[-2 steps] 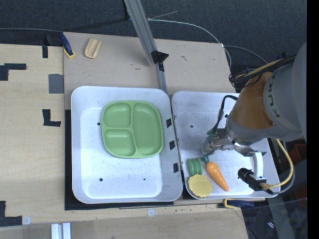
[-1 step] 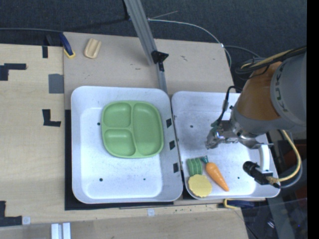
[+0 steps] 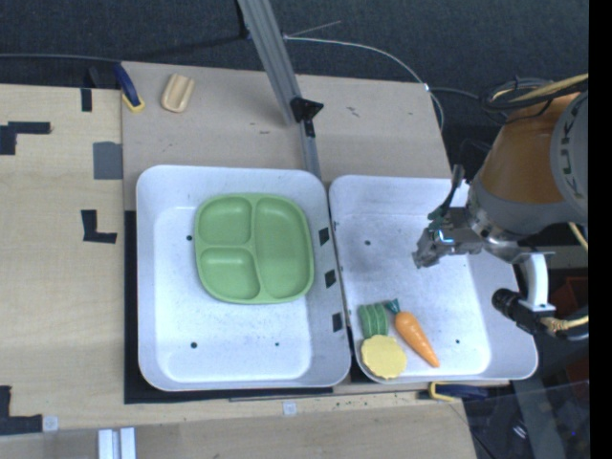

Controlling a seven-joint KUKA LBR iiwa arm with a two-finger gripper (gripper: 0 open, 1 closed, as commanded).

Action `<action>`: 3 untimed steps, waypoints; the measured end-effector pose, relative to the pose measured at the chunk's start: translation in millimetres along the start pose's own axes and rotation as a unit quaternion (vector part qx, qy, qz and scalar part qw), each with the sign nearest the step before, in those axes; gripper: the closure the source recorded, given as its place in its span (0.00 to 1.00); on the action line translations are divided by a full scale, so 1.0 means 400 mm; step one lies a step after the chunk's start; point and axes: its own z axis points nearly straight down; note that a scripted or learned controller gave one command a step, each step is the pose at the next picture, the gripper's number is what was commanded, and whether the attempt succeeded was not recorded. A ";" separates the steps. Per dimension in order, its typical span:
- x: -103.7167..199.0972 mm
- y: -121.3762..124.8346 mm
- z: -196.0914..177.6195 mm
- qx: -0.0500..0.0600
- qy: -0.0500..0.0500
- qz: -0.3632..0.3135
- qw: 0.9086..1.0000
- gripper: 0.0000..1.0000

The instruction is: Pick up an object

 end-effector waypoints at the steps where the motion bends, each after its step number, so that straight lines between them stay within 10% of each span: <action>1: 0.000 0.004 -0.126 0.000 0.000 0.000 1.000 1.00; 3: 0.245 0.047 -0.137 0.003 0.001 -0.003 1.000 1.00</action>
